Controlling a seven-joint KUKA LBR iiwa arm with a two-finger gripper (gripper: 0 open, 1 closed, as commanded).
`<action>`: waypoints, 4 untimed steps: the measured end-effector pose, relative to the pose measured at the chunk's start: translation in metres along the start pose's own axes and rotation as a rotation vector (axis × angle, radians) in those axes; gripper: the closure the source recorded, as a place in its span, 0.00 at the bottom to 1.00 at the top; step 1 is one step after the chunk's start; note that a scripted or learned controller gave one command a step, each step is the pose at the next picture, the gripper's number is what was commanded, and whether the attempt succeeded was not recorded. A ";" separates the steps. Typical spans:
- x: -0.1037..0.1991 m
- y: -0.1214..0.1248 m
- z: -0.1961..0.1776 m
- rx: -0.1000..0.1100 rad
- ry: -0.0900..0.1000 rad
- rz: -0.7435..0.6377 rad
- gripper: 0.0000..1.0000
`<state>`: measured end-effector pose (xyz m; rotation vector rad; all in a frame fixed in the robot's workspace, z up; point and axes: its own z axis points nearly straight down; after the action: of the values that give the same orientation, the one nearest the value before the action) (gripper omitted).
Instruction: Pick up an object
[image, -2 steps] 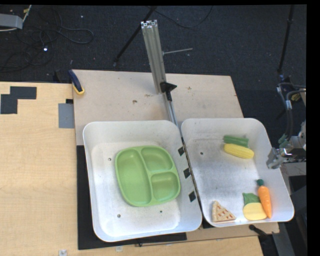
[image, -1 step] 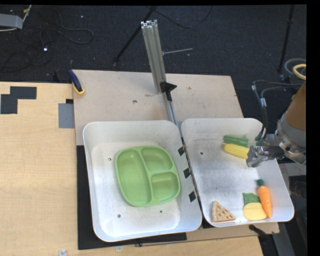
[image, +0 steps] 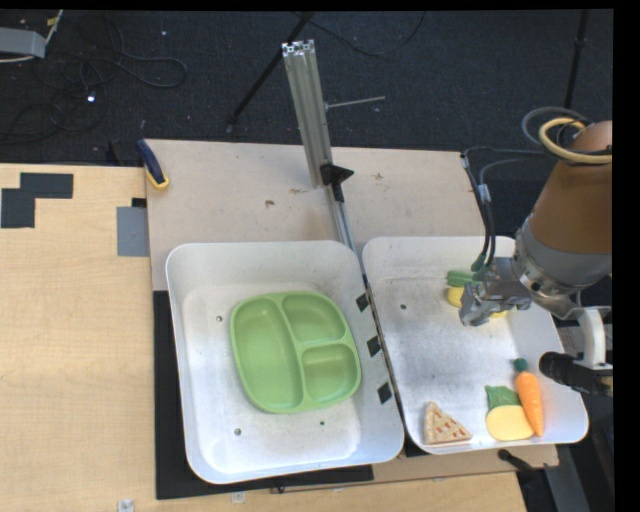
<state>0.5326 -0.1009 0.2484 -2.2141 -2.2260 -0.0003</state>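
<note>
So the jaws (image: 482, 305) are down in the right bin (image: 420, 340), right on top of a small yellow and green object (image: 459, 289) near the back; can't tell if they're open or clamped on anything. Nothing else crowds that spot. Near the bin's front right corner sit a carrot (image: 530, 400), a yellow and green piece (image: 507, 416) touching it, and a waffle wedge (image: 444, 424) just beside. The left bin (image: 200, 300) holds a green divided plate (image: 295, 351). A metal post (image: 308, 110) stands on the worktop (image: 230, 190) behind the bins.
</note>
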 end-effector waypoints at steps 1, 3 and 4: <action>0.047 0.022 -0.004 0.000 0.000 0.000 1.00; 0.139 0.054 -0.001 0.000 0.000 0.001 1.00; 0.195 0.071 0.021 0.002 -0.001 0.000 1.00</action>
<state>0.6028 0.0950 0.2280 -2.2138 -2.2252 0.0027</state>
